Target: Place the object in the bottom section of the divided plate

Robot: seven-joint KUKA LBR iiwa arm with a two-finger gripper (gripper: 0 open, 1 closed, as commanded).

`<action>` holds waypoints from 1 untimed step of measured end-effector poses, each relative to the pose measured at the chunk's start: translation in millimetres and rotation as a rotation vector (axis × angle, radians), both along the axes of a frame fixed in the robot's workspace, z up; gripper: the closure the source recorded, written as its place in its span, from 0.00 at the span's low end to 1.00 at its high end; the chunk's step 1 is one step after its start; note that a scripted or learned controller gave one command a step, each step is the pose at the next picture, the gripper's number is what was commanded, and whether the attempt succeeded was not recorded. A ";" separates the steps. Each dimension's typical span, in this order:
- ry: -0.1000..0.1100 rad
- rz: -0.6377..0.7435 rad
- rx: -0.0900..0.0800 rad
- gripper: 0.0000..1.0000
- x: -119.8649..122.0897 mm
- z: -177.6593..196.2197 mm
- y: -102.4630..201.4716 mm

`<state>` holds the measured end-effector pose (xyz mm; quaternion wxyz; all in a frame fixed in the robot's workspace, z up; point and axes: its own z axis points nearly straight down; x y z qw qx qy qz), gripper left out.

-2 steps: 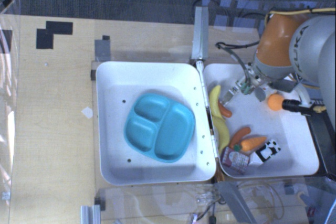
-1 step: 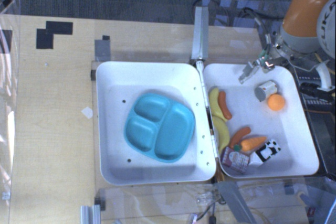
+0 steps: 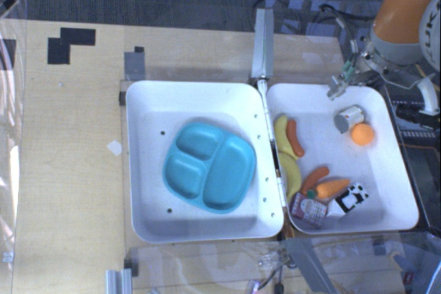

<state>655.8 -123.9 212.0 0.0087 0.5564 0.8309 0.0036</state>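
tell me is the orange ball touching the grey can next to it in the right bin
Touching. The camera view shows the orange ball pressed against the grey can with no white bin floor visible between them.

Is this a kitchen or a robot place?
Probably a robot test lab, not a kitchen: a robot arm reaches over two white bins, one with a blue divided plate, one with toy food.

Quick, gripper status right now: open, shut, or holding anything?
Gripper: above the far edge of the right bin, nothing visibly held; open or shut cannot be told.
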 end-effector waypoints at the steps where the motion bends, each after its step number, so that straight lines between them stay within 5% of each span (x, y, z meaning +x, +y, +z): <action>1: 0.009 -0.290 0.007 1.00 14.1 -113.9 9.2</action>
